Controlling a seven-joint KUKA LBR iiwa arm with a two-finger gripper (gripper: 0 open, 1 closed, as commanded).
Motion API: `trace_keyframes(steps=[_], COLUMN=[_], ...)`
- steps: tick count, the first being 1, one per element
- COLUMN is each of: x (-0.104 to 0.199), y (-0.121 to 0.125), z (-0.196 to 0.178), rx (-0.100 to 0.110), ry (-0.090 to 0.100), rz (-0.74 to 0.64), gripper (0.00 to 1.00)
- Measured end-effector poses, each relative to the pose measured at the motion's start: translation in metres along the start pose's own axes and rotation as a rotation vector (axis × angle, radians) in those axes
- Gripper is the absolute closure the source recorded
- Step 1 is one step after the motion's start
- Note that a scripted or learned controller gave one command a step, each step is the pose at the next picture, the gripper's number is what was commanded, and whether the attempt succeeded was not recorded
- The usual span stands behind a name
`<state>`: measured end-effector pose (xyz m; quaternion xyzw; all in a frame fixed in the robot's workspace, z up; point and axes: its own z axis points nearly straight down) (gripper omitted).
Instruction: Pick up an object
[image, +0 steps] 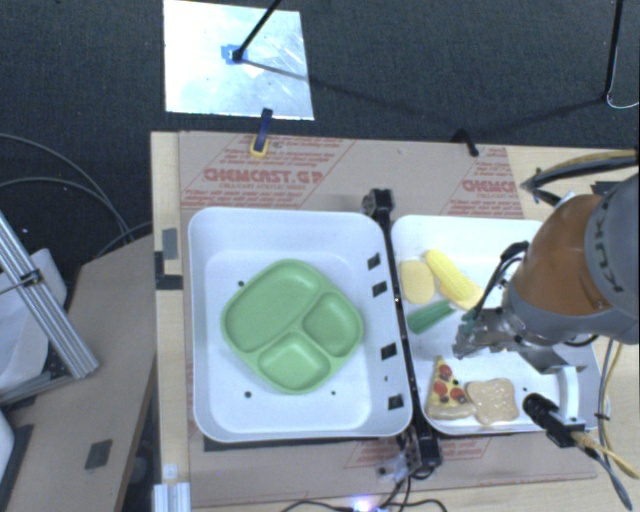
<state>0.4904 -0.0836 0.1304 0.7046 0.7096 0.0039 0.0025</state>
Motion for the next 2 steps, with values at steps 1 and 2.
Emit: trace_keyframes(steps=[1,2], x=[0.0,0.06], y=[0.001,-0.001], z=[-0.01,-0.056], rx=[-0.003,0.003], ry=[0.001,0.001], rz=[-0.003,-0.004], gripper=[1.0,1.0])
